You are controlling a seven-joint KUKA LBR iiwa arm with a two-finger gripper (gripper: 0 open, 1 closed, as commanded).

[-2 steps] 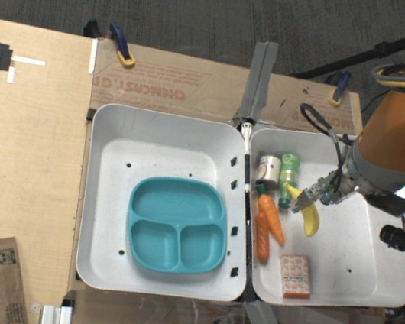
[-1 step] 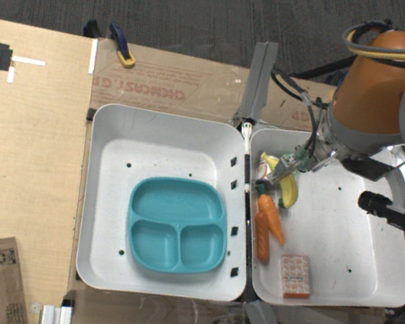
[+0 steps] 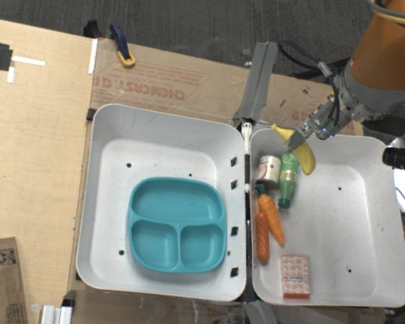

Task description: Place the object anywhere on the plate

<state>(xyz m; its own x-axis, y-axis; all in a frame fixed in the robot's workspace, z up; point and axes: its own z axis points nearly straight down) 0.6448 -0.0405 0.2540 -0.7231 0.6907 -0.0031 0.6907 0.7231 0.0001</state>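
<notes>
A teal plate with three compartments lies in the left white bin, nothing on it. In the right white bin, along its left wall, lie a yellow banana, a green bottle, a small can, two orange carrots and a small orange-and-white box. My gripper reaches down from the upper right. Its tip is at the banana's upper end, at the bin's back left corner.
The bins' shared walls stand between the plate and the objects. The arm's orange band hangs over the right bin's back edge. A blue-and-yellow clamp lies on the cardboard behind the left bin.
</notes>
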